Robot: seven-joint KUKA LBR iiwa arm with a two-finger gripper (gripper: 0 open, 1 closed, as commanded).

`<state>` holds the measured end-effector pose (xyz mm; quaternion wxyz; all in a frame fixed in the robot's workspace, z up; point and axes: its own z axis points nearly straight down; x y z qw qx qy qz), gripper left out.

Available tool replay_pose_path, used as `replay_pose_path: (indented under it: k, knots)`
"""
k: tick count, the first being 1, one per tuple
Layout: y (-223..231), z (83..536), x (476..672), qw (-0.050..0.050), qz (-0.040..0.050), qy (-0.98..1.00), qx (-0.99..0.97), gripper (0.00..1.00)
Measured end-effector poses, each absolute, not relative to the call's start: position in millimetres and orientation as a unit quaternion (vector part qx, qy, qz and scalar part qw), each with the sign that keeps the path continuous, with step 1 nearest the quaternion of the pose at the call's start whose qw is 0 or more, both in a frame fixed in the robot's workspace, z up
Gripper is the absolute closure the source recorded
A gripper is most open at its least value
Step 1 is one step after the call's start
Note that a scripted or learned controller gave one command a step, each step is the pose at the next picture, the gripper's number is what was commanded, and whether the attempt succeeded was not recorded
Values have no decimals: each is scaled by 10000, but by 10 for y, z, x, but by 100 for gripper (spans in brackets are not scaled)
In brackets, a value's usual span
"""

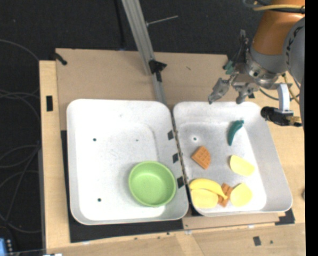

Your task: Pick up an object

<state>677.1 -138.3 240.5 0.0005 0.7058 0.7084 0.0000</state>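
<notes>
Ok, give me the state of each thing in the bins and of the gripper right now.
gripper: open, holding nothing, above the right bin's far edge
green bowl: upright, in the left bin
teal piece: lying loose, right bin
waffle piece: lying flat, right bin
yellow pieces: clustered at the near edge

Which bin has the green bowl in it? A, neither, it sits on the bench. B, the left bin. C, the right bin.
B: the green bowl sits in the near right corner of the left bin, beside the divide from the right bin.
</notes>
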Motion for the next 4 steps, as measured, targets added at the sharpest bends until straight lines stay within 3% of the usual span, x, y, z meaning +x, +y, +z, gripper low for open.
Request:
replay_pose_path:
  k: [1,2,4]
  knots:
    - [-1389,2407,6770,10,-7,7085,7057,0]
    - [-1356,1946,6837,0,-22,7088,7054,0]
    - [-1383,991,6748,3,-22,7072,7070,0]
